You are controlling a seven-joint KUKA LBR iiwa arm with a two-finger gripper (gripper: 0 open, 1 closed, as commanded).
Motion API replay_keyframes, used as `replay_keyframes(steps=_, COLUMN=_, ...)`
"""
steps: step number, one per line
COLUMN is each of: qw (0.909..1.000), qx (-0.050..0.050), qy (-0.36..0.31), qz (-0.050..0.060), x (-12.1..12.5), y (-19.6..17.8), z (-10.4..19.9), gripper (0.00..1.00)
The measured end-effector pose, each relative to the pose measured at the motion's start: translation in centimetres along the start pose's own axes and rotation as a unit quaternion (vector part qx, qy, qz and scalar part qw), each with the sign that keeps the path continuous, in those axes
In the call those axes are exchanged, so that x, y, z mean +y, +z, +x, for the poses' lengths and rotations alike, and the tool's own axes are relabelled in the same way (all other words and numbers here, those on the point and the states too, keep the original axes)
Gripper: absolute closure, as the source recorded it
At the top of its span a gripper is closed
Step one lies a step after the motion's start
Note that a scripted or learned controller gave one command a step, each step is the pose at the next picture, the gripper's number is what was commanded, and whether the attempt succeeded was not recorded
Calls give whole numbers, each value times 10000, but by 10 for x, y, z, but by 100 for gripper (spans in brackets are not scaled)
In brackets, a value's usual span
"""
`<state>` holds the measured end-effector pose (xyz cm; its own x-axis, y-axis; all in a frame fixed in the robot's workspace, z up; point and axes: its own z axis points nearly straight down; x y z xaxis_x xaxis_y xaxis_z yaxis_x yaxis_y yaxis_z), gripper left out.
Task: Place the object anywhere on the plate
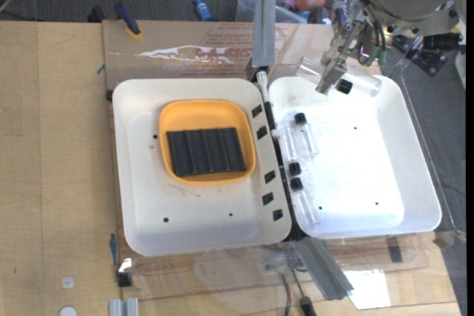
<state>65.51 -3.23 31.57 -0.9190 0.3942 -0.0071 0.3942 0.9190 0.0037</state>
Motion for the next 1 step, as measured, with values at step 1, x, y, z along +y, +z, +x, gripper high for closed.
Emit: replay_keyframes(steps=1, qw=9998, qx=-2, qy=-207, qz=1, x=-27, y=-16, z=-12, gripper=100)
